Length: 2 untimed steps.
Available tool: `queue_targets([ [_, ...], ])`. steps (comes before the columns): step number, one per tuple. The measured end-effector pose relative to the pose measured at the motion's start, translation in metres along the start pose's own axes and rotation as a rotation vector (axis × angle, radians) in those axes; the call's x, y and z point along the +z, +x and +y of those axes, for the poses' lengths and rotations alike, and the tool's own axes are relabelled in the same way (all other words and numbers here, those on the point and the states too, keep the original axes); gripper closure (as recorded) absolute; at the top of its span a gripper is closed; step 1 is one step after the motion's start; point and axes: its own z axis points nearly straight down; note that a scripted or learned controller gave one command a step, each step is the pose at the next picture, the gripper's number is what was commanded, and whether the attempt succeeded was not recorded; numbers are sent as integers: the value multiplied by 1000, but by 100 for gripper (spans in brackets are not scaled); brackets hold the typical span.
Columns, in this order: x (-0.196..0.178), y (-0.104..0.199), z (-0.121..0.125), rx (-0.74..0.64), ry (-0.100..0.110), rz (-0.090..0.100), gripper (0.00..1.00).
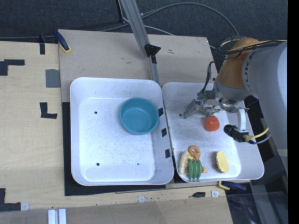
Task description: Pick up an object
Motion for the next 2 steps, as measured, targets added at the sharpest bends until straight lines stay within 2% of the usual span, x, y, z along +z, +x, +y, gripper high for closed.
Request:
queue_targets([
  [1, -13, -1, 1, 0, -3, -1, 100],
  [2, -56, -2, -4, 1, -4, 0, 100],
])
